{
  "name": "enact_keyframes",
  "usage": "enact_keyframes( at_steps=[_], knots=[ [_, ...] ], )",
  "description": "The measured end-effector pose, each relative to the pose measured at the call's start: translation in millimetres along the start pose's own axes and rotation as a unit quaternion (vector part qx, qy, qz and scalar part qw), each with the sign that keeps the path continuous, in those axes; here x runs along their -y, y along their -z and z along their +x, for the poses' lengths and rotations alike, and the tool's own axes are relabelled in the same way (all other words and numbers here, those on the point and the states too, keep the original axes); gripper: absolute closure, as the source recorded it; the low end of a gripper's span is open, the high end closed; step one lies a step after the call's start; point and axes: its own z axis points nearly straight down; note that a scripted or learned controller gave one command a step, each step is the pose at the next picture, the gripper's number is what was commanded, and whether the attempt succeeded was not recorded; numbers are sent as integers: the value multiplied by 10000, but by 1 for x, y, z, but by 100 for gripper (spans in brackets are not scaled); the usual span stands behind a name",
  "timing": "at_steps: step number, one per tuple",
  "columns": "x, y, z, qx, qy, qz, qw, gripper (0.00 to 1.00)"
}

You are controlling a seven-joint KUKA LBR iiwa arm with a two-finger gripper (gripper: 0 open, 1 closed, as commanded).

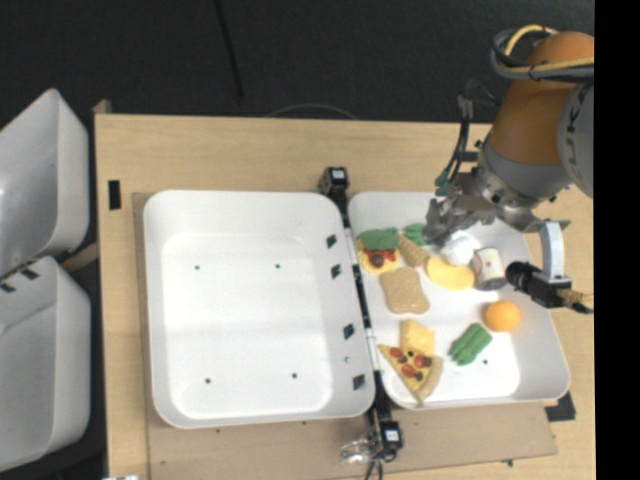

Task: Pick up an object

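The right bin holds several toy foods: a green piece with red berries, a tan bread slice, a yellow piece, a white can, an orange, a green vegetable and a pizza slice. My gripper hangs low over the bin's far middle, just above the yellow piece and a small green piece. The wrist hides its fingertips.
The left bin lies beside it, separated by a ridge with black clips. A black fixture sits at the far end of the ridge. Wooden bench surrounds both bins. White housings stand at the left.
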Motion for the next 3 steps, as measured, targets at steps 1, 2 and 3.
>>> enact_keyframes(
  at_steps=[1,2,3],
  knots=[
    [-52,90,30,-5,9,-1,10000,100],
    [-108,109,70,-1,-6,34,10000,100],
    [-111,114,140,-18,10,54,10000,100]
  ],
)
